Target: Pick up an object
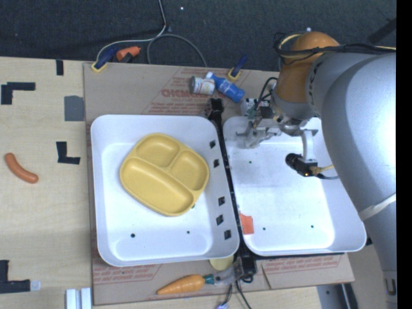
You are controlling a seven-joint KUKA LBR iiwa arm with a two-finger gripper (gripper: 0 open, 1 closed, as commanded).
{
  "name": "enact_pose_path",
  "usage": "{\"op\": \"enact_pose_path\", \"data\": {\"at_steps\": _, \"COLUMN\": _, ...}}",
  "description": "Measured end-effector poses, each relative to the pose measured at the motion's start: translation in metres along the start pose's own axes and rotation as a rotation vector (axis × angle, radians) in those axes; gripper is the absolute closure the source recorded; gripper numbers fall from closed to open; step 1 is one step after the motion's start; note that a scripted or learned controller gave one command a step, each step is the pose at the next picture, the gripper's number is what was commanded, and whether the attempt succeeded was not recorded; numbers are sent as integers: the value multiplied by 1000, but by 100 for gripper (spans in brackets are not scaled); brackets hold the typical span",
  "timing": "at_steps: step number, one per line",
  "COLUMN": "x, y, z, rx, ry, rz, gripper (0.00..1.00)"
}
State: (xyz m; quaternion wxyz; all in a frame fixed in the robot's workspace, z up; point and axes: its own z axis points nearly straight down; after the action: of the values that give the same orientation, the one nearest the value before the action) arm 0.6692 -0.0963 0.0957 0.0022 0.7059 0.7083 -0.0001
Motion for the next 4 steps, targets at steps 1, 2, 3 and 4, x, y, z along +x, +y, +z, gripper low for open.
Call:
{"op": "enact_pose_path", "data": {"at_steps": 1, "x": 0, "y": 0, "z": 1, "rx": 1, "ry": -1, "rz": 0, "gripper": 0}}
{"op": "enact_pose_path", "data": {"at_steps": 2, "x": -2, "y": -29, "z": 10, "rx": -2, "ry": 1, "rz": 2, "gripper": 0}}
{"op": "enact_pose_path", "data": {"at_steps": 3, "x": -7, "y": 0, "z": 10, "rx": 1, "ry": 3, "rz": 0, "gripper": 0}}
{"op": "enact_pose_path", "data": {"at_steps": 4, "x": -7, "y": 0, "z": 0, "rx": -1, "ry": 1, "rz": 0, "gripper": 100}}
